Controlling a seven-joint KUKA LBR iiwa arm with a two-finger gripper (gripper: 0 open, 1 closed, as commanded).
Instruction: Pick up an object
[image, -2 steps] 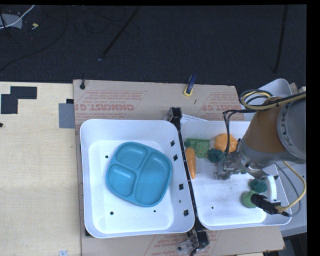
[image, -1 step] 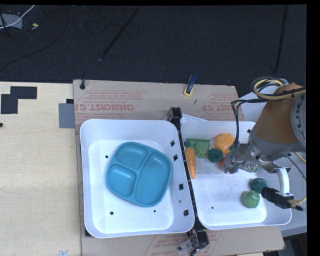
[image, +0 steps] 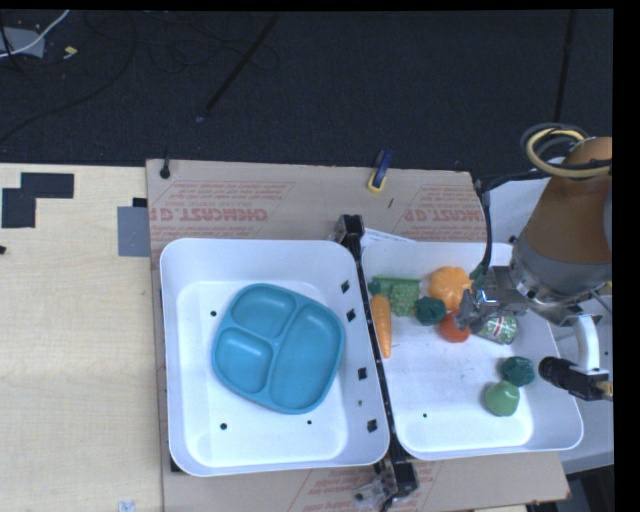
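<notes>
Hovering tool (image: 487, 308), right bin (image: 450, 440), toy food

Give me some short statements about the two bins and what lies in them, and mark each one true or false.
1. The blue plate lies in the left bin. True.
2. The carrot lies in the left bin with the plate. False: it lies in the right bin, close to the divider.
3. The gripper is over the right bin. True.
4. The orange sits on the blue plate. False: it sits in the right bin, near the gripper.
5. The blue plate has one single compartment. False: it is divided into several compartments.
</notes>
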